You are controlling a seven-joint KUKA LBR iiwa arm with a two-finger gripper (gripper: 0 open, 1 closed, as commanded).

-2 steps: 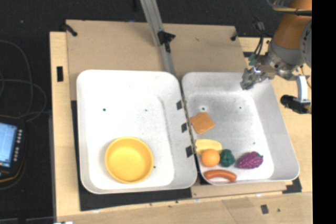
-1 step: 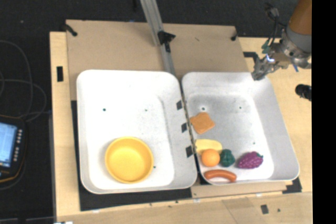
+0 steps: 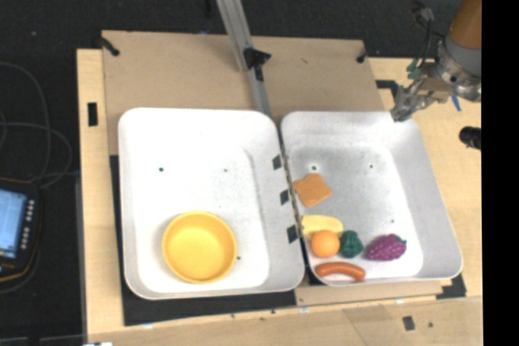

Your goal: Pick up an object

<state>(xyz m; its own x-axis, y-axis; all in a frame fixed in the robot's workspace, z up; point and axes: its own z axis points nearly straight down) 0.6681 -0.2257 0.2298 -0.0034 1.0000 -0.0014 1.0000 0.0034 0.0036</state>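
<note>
Left shallow white plastic bin (image 3: 146, 142): round yellow plastic bowl (image 3: 199, 246) at lower centre of frame. Right shallow white plastic bin (image 3: 405, 150): tan square cracker-like piece (image 3: 312, 190) near its left wall; lower down, pale yellow chunk (image 3: 323, 223), orange ball fruit (image 3: 325, 244), dark green toy (image 3: 350, 242), purple grape bunch (image 3: 384, 247), red-orange sausage (image 3: 340, 271). Grey two-finger gripper (image 3: 400, 113) upper right, over the right bin's far corner, holding nothing; finger spread can't tell

The two shallow white plastic bins (image 3: 203, 142) are showing a matt, faintly speckled finish. The round yellow plastic bowl (image 3: 199, 246) is looking smooth, the light wooden bench top (image 3: 243, 65) flat and dull.
</note>
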